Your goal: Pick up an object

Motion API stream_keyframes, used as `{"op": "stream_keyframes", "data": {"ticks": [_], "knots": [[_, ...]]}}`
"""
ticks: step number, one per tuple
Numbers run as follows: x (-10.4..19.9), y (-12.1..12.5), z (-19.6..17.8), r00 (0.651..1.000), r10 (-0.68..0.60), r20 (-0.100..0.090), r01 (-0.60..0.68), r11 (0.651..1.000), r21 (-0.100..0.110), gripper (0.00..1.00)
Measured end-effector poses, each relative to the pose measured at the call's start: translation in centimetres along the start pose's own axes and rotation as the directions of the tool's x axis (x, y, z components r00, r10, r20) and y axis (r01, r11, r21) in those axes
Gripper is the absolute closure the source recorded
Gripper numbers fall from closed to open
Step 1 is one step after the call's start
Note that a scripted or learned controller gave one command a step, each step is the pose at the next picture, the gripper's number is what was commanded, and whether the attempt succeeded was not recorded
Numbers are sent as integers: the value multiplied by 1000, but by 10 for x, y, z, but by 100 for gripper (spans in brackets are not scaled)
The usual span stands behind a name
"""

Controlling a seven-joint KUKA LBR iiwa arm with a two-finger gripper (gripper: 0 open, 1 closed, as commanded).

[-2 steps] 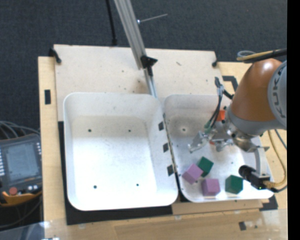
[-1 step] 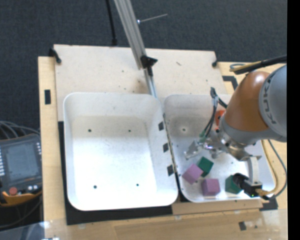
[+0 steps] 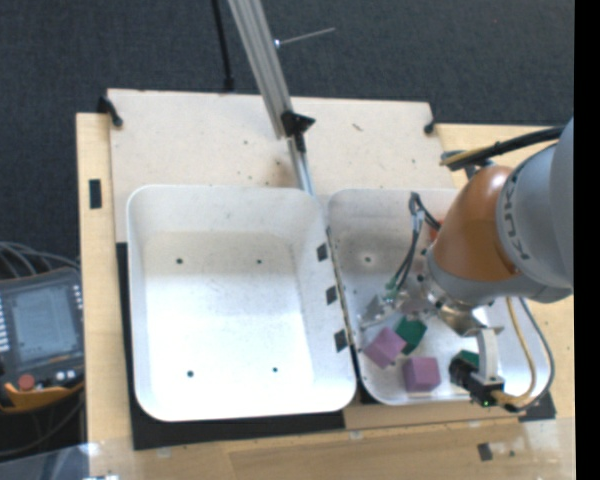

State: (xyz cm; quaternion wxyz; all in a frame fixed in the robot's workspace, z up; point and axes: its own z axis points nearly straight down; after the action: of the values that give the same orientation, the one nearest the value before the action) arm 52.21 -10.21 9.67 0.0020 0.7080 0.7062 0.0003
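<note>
- We see the bench [image 3: 230, 138], a pale wooden board on a dark carpeted floor, carrying both bins.
- The arm [image 3: 510, 233] enters from the right; its grey body and orange band hang over the right bin and hide much of that bin's far right side.
- The left bin [image 3: 150, 268], white and shallow, lies to the left of the dividing rims; we note a few small dark specks on its floor.
- The right bin [image 3: 355, 228], also white, touches the left bin along their shared edge and contains the objects.
- A slanted metal post [image 3: 265, 58] rises from the bench behind the bins, toward the top of the view.
- A handheld control pendant [image 3: 35, 328] with a grey screen lies on the floor at the left, off the bench.
- The tool [image 3: 405, 303] is low inside the right bin, just above the objects; we cannot tell how far its jaws stand apart, nor whether anything sits between them.
- One purple block [image 3: 385, 347] lies near the left wall of the right bin, just beside a green object [image 3: 412, 332].
- A second purple block [image 3: 421, 373] lies near the front wall, a little apart from the first.
- A dark green object [image 3: 467, 359] sits farther right, near the arm's cables.
</note>
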Motion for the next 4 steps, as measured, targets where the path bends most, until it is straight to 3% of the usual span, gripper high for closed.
{"op": "stream_keyframes", "data": {"ticks": [1,2,3,4], "knots": [[-1,1,-13,1000,7,-2,-7,1000,-4,100],[-2,11,-73,1000,-6,-1,6,1000,-5,100],[1,6,-133,1000,-6,-1,6,1000,-5,100],[0,8,-159,1000,-7,-2,7,1000,-2,100]]}}
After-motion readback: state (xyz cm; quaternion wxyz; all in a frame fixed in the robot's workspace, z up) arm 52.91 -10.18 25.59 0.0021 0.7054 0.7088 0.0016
